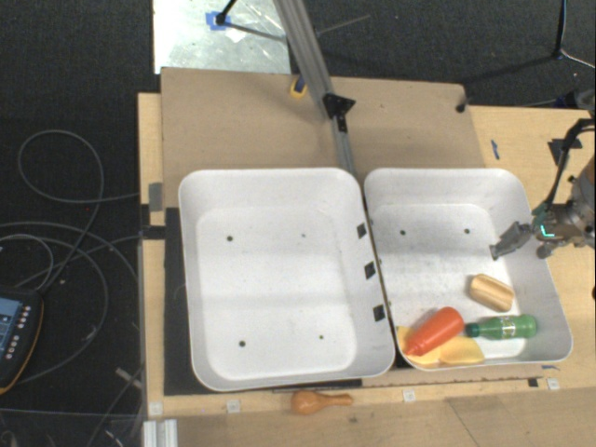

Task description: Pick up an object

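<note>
The right bin (438, 203) holds several objects in its near right corner. A tan roll-shaped piece (491, 291) lies nearest the gripper. Below it a green bottle (503, 327) lies on its side. An orange carrot-like object (434, 331) rests partly on a flat yellow piece (453, 353). My gripper (526, 243) hangs over the bin's right side, up and to the right of the tan piece and apart from it. Its two dark fingers stand apart, open, with nothing between them.
The left bin (270, 277) sits beside the right one, joined by black clips (370, 269). A small orange-tan gourd-shaped object (321, 400) lies on the bench in front of the bins. A grey pole (312, 59) slants across the back.
</note>
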`<state>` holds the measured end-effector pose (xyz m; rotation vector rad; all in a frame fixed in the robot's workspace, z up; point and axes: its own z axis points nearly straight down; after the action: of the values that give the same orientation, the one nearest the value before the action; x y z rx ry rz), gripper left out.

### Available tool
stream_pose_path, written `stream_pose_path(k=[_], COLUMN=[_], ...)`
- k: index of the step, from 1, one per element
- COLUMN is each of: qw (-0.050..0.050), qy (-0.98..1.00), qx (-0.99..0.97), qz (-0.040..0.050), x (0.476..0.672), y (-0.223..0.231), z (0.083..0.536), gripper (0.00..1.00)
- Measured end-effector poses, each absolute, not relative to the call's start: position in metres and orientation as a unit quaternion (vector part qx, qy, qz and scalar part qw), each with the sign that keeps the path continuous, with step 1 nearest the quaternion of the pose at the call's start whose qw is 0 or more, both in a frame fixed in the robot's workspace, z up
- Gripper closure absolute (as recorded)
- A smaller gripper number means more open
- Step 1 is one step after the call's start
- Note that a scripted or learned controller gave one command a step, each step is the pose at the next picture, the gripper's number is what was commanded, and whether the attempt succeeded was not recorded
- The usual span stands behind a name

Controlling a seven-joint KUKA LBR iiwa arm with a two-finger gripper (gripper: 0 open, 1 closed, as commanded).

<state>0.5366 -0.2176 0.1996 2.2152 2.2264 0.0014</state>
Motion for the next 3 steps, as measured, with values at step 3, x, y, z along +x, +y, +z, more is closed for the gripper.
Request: stream_pose_path(k=[3], qw=[-0.001], qy=[0.708], qx=[0.707], qz=[-0.0001], x=[0.541], y=[-0.21], z=[0.09], gripper=[0.0])
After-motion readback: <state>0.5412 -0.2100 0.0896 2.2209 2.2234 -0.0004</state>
